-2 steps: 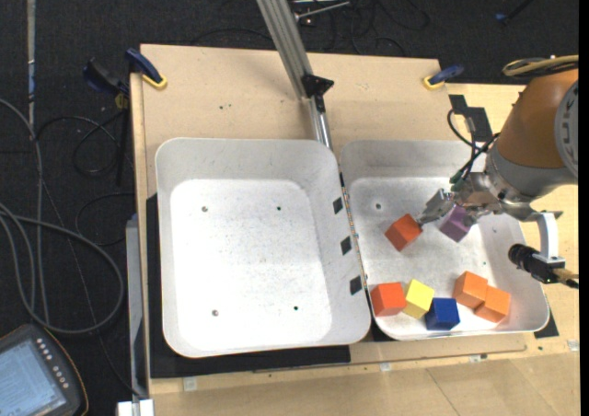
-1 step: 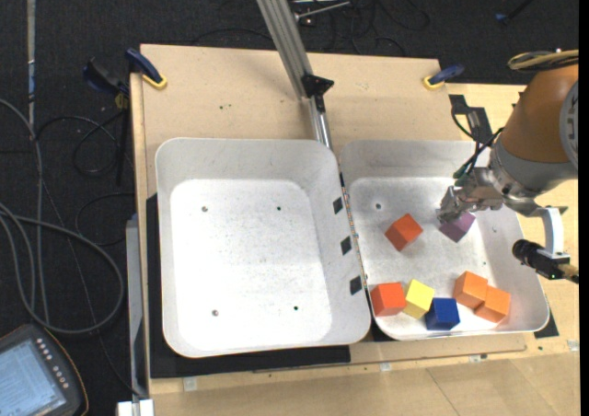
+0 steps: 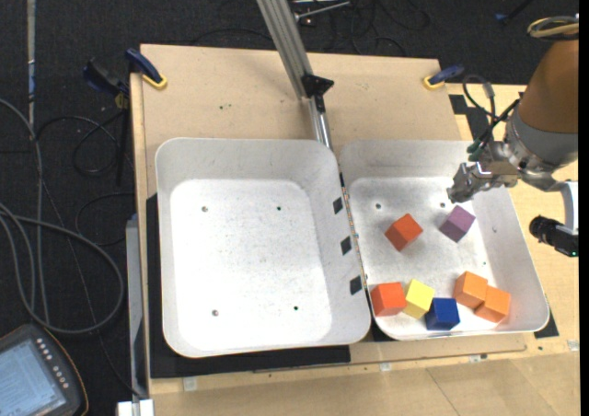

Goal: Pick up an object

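Note:
My gripper (image 3: 461, 190) hangs over the right bin (image 3: 386, 166), just above and to the upper right of a purple block (image 3: 456, 223). Nothing shows between its fingers. An orange-red block (image 3: 403, 231) lies left of the purple one. Along the bin's front edge sit a red-orange block (image 3: 388, 297), a yellow block (image 3: 419, 297), a blue block (image 3: 444, 313) and two orange blocks (image 3: 483, 295) touching each other.
The left bin (image 3: 244, 239) adjoins the right one at a shared rim with black clips. A slanted metal pole (image 3: 285, 28) crosses the bench's back. Clamps sit at both back corners of the wooden board.

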Controlling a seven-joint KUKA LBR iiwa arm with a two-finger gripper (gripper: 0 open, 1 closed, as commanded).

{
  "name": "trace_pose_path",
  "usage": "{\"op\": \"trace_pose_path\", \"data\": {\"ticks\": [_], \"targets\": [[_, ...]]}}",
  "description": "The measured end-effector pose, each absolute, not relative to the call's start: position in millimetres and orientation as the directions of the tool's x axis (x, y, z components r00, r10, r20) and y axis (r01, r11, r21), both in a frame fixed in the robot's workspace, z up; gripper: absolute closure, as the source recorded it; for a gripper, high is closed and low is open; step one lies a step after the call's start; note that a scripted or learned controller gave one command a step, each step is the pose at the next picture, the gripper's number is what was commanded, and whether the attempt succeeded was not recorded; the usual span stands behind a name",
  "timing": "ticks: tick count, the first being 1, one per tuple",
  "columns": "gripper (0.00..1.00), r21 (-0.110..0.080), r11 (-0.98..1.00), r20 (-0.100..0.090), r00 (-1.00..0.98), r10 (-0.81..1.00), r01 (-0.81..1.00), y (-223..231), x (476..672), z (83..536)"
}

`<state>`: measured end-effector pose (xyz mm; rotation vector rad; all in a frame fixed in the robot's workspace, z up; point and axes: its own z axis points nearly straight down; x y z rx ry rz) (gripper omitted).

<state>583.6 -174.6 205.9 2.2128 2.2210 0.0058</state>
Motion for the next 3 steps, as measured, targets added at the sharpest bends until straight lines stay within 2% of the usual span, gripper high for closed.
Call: {"op": "trace_pose_path", "data": {"ticks": [1,3], "targets": [[1.00,0.006,0.003,-0.002,-0.003,1.000,1.000,-174.6,585.0,240.3],[1.00,-0.002,0.009,0.003,-0.009,1.000,1.000,-55.5,557.3,225.1]]}}
